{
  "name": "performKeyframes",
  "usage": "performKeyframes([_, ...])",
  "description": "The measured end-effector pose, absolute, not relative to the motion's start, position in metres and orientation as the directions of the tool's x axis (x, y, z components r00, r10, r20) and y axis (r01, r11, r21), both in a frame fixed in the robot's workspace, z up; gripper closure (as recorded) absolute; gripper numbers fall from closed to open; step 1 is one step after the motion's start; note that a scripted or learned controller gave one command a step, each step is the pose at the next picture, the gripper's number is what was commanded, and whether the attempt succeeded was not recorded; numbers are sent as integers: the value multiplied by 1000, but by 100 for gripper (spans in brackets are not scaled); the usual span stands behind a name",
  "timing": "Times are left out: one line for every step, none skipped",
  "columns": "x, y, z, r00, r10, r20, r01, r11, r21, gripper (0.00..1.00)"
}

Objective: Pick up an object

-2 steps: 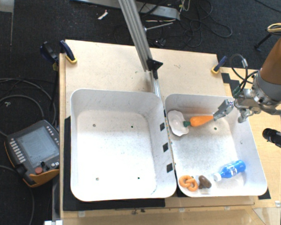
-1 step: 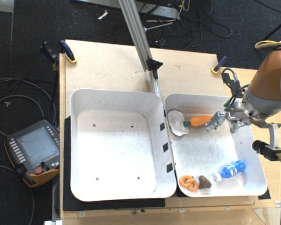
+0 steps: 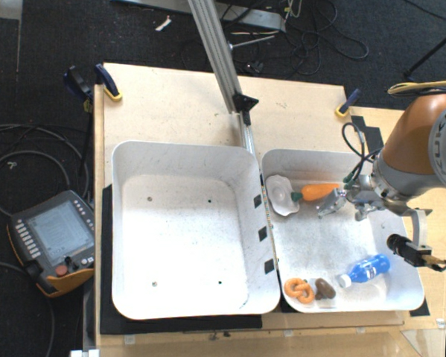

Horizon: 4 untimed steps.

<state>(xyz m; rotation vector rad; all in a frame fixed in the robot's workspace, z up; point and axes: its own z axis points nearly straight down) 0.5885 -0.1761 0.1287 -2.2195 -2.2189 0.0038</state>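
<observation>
The light wooden bench [image 3: 301, 111] fills most of the view and bears two shallow white bins side by side. The left bin [image 3: 134, 169] is the larger as seen from here, with only a few dark specks on its floor. The right bin [image 3: 339, 247] is touching it along a shared edge marked by small black tabs, and it holds all the loose objects. The grey arm [image 3: 422, 147] with its orange band comes in from the right and bends down over the far part of the right bin. A slanted metal pole [image 3: 215, 47] runs from the top of the view down to the seam between the bins. On the dark floor to the left of the bench lies a control pendant [image 3: 52, 236] with a grey screen and orange trim. The gripper [image 3: 339, 202] hangs low over the right bin, just beside the right end of the toy carrot [image 3: 319, 192]; its fingers look slightly parted, with nothing seen between them. A white shell-like object [image 3: 281, 195] lies touching the carrot's green end near the bin's left wall. A blue plastic bottle [image 3: 365, 270] lies tilted near the right wall. In the near corner sit an orange pretzel-shaped toy [image 3: 300, 290] and, just beside it, a small brown lump [image 3: 324, 289].
</observation>
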Motion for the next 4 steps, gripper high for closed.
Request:
performKeyframes([590,-177,141,2,1000,0,1000,-2,1,100])
performKeyframes([599,-176,202,-3,1000,-2,1000,3,7,100])
performKeyframes([610,-171,254,-4,1000,-2,1000,4,8,100])
performKeyframes([611,-170,285,-3,1000,-2,1000,3,5,100])
